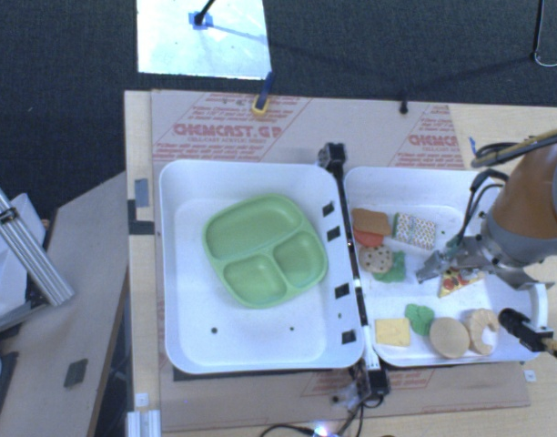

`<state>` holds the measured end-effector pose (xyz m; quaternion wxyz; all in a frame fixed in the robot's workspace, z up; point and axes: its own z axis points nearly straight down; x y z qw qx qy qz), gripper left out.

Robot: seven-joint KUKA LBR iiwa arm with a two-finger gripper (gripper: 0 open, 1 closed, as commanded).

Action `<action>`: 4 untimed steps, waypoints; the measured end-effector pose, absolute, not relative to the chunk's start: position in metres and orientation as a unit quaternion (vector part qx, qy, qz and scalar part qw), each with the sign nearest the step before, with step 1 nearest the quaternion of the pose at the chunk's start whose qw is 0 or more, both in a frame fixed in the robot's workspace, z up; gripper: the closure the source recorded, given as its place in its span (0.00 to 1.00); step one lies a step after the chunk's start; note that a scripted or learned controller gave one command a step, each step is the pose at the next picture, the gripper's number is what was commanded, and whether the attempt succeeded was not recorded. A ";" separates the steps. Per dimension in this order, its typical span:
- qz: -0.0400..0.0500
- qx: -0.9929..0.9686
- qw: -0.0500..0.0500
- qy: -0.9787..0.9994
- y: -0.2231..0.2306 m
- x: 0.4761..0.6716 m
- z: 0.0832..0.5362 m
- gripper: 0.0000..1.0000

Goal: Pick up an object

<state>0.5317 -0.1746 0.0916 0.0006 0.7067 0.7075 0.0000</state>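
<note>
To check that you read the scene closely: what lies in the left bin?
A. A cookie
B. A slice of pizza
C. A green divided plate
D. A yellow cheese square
C: the green divided plate sits alone in the left bin, while the food pieces lie in the right bin.

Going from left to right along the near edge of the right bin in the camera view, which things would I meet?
Yellow cheese square → green leaf piece → round tan disc → pale bagel-like piece.

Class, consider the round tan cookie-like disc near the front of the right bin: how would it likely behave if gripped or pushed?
The tan disc looks flat and rigid, so it probably slides rather than rolls. Lying low, it may be hard to pinch. The neighbouring bagel piece could get nudged.
</note>
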 end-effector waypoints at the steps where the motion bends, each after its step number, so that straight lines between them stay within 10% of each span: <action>1: 0.001 0.707 0.004 0.707 -0.176 0.534 0.106 1.00; 4: 0.001 0.705 0.003 0.709 -0.172 0.537 0.226 1.00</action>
